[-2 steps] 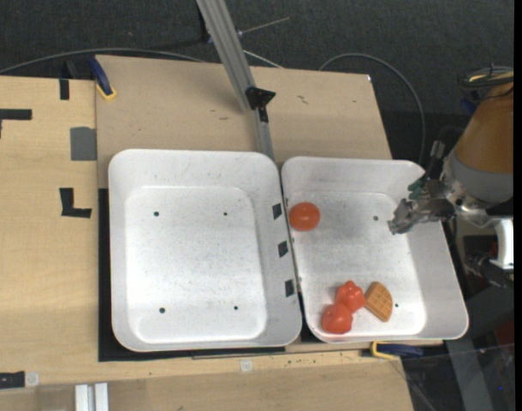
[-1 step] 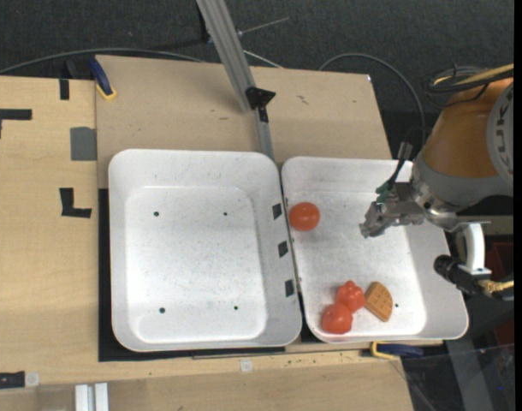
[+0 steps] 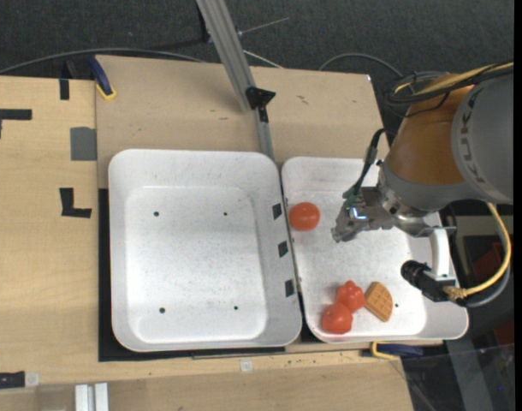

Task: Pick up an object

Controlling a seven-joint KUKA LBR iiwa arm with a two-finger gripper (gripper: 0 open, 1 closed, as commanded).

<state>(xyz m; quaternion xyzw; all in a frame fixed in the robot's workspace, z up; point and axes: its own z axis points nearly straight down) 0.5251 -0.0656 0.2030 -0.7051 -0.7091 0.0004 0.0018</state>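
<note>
Down at the lower edge of the frame, the right bin holds most of what could be picked: a lumpy red piece sitting against a rounder red one, and just to their right a small tan waffle-like block, tilted and close to the red pair without clearly touching it. They crowd the bin's lower end, which I'd guess makes any one of them awkward to take cleanly, since the fingers would have neighbours in the way.

Further up, in the middle of the same bin, the gripper hangs at the end of the grey arm, which comes in from the right with its orange band bulking over the bin's upper right part. Nothing sits between the tips that I can make out, and whether they are spread or closed I cannot tell from this angle.

Just left of the gripper, near the bin's left wall, lies a lone orange-red ball, apart from everything else. That isolation looks like the reason the tool is at this height in the bin: it is the easiest target, though a round thing may roll off if nudged.

Left of that is the left bin, and beyond both bins a grey metal bar slants toward the top of the frame.
</note>
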